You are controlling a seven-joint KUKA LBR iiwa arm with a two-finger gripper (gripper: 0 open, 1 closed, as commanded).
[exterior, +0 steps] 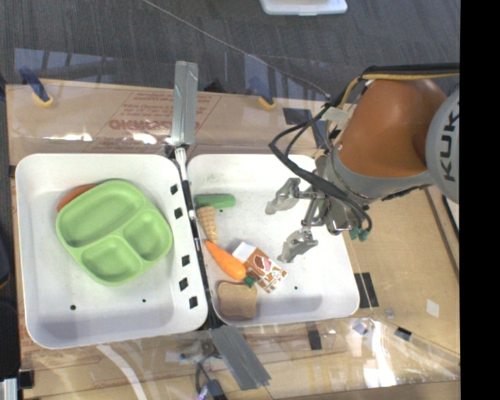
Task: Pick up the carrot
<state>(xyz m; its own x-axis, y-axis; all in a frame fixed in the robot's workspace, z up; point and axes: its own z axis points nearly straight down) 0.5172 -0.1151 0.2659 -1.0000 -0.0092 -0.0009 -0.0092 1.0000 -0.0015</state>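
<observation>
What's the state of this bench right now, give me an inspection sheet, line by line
Surface: two white bins side by side, left bin, right bin.
Job's things: carrot lies in the right bin near the divider, untouched.
Clutter: green item, cone, small packet, brown slice; green divided plate over an orange thing in the left bin.
Grippers: gripper open above the right bin, holding nothing.
Cables: black cables loop at the wrist.
Surroundings: taped cardboard behind the bins.

An orange item (72, 196) in the left bin lies mostly hidden under the green divided plate (114, 230), so its kind cannot be told. The arm (406, 129) is cut off at the right. A white object (303, 6) at the far edge is cropped.
</observation>
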